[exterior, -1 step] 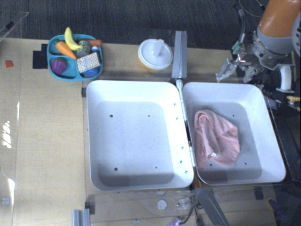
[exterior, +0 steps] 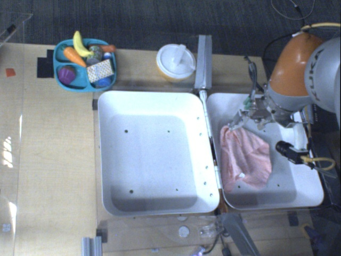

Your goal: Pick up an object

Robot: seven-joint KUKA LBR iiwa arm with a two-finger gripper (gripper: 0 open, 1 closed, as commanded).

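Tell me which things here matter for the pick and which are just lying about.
For the job:
- hand, low over the right bin
- pink cloth lying in that bin, its top edge close to the hand

Lying about:
- left bin
- blue tray of toy food
- white lidded bowl

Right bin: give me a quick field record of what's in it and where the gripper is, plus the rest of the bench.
right bin: holds a crumpled pink cloth in its left half
gripper: low over the bin's upper part, at the cloth's top edge; fingers too blurred to read
hold on cloth: cannot tell
left bin: white, small dark dots on its floor
blue tray: beyond the left bin, with toy food including a banana
white bowl: beyond the bins, near the divider
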